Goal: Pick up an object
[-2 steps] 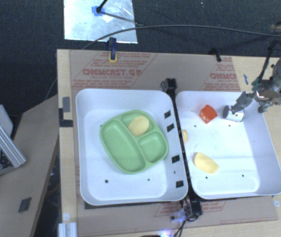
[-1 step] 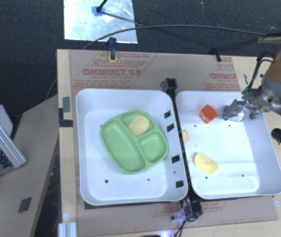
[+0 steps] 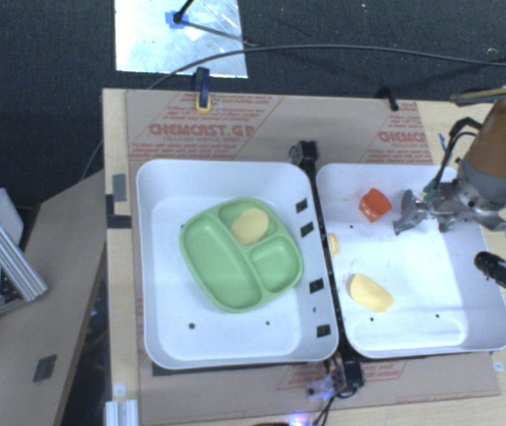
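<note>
In left bin [image 3: 160, 264], green tray [image 3: 226, 269], yellow piece [image 3: 251, 226]

Arm [image 3: 502, 162]: rounded grey shell segments, smooth finish.
Band: broad orange collar above the wrist, matte.
Wrist: pale grey metal housing, boxy, with darker recesses.
Gripper [image 3: 410, 216]: small grey metal fingers on a compact grey body.
Cable: thin dark lead looping along the orange band's left side.
Side attachment: black cylindrical part on a white bracket below the wrist.
</note>
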Tool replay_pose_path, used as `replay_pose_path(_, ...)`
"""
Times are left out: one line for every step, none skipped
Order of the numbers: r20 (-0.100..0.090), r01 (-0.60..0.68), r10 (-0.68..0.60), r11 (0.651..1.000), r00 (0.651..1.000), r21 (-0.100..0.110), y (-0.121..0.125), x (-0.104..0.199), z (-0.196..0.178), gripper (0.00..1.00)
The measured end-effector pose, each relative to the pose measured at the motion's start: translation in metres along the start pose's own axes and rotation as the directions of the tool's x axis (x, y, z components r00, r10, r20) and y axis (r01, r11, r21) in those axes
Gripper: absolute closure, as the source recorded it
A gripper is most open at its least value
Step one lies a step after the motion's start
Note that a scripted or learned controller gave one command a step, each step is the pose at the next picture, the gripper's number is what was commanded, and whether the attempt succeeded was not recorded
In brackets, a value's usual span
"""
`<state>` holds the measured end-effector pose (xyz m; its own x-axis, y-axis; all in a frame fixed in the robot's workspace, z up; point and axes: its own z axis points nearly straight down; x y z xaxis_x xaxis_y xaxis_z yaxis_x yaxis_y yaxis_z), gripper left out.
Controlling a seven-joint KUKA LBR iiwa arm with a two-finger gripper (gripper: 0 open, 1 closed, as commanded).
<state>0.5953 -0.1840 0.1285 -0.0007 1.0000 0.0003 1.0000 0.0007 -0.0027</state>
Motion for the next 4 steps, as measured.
replay_pose_path(0.003,0.001,-0.001,1.0,1.0,-0.008,0.002,0.0,-0.014,1.0)
replay_pose_path(0.003,0.004,-0.004,1.0,1.0,-0.011,0.003,0.003,-0.079,1.0)
replay_pose_path(0.001,0.004,-0.004,1.0,1.0,-0.006,0.004,0.003,-0.076,1.0)
replay_pose_path(-0.001,0.008,-0.008,1.0,1.0,-0.005,0.002,0.054,-0.077,1.0)
